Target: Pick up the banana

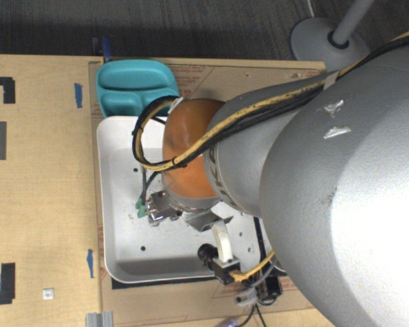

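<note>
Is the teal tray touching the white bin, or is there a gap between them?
Touching, as far as it shows: in the camera view the teal tray overlaps the upper edge of the white bin, with no gap visible.

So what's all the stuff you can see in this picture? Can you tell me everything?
white bin: one, white, shallow, middle of the bench, under the arm
teal tray: one, blue-green, with compartments, just past the bin's far edge
blue tape marks: a few, blue, on the brown bench left of the bin
black marks: several, black, along the bench's left side
grey stand: one, grey round base with a pole, top right
arm: one, grey with an orange band, reaching over the bin with yellow and black cables
</note>
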Controlling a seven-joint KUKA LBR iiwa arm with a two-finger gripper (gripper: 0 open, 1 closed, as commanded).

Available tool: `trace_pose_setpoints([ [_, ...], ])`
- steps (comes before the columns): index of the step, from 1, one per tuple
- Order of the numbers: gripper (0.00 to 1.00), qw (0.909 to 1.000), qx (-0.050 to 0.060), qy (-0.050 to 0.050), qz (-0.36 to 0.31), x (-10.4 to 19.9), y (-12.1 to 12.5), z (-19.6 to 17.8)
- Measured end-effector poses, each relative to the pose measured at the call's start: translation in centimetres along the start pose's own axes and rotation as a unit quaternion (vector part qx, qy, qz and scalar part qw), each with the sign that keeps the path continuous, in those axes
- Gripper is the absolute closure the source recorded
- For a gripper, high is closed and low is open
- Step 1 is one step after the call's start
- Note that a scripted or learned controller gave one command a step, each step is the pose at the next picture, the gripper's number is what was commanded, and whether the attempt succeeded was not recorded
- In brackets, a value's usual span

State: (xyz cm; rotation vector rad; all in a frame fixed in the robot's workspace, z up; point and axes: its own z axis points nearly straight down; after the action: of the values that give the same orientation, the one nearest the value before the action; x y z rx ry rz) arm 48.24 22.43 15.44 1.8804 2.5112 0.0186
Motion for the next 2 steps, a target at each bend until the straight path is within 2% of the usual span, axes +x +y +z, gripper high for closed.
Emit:
trace_pose_setpoints([
  [1,1.0,0.9966,0.005,0.0,-0.082,-0.73,-0.52,6.78],
  [2,1.0,0.9967,0.004,0.0,-0.081,-0.71,-0.48,5.81],
])
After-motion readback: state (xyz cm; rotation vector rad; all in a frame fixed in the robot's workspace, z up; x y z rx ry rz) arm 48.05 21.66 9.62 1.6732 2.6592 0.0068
